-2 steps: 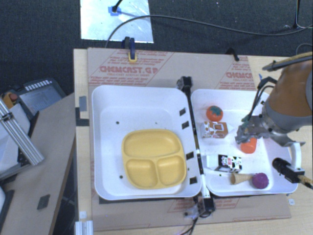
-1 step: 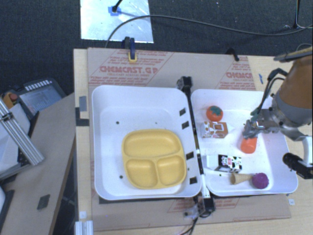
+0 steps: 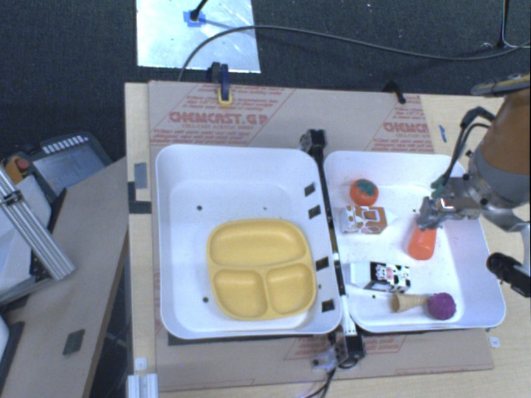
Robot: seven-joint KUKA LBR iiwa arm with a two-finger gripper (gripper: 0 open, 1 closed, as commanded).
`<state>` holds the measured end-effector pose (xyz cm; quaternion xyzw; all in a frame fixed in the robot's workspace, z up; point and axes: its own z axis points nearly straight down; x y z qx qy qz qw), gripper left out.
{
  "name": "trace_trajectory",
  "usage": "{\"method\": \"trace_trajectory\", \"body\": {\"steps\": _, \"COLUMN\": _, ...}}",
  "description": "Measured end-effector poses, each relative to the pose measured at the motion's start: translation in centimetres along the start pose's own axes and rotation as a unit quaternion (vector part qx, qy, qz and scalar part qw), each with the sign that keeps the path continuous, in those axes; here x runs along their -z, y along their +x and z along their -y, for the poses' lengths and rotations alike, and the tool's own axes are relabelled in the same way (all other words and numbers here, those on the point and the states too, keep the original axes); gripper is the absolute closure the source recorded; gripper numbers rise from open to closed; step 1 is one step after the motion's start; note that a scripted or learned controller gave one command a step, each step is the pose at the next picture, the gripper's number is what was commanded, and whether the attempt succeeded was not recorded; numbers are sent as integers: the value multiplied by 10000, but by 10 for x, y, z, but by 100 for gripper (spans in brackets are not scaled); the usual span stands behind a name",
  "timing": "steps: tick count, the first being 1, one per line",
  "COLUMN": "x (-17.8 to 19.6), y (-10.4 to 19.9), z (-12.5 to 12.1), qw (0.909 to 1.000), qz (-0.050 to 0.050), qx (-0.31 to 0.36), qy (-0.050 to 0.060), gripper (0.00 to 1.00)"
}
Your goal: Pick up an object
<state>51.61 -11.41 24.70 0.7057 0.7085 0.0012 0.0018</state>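
At the left of the frame I see the left bin, and in it lies a yellow divided plate, flat, toward the lower middle. I judge it is only a place for putting things down, so I leave it.

A black divider runs between the two bins. Just right of it, in the right bin, the small things are spread apart from each other: a small brown and white carton, above it an orange round fruit, lower a black and white toy cow, and near the lower edge an ice cream cone with a purple top.

Further right stands an orange carrot-like piece. The gripper is directly over its upper end, seemingly touching it, so I judge this is the object I go for. The arm reaches in from the right edge. Whether the gripper grasps the piece or is spread around it, I cannot tell; this part is too small and dark.
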Motion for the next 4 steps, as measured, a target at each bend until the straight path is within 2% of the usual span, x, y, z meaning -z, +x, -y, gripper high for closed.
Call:
{"method": "trace_trajectory", "body": {"steps": 2, "x": -14, "y": 91, "z": -28, "qw": 10000, "qz": -8, "qx": 19, "qy": 11, "gripper": 100}}
{"method": "trace_trajectory", "body": {"steps": 3, "x": -18, "y": 130, "z": -53, "qw": 10000, "qz": -10, "qx": 25, "qy": 6, "gripper": 100}}
{"method": "trace_trajectory", "body": {"steps": 4, "x": -10, "y": 185, "z": -73, "qw": 10000, "qz": -16, "qx": 29, "qy": 2, "gripper": 100}}
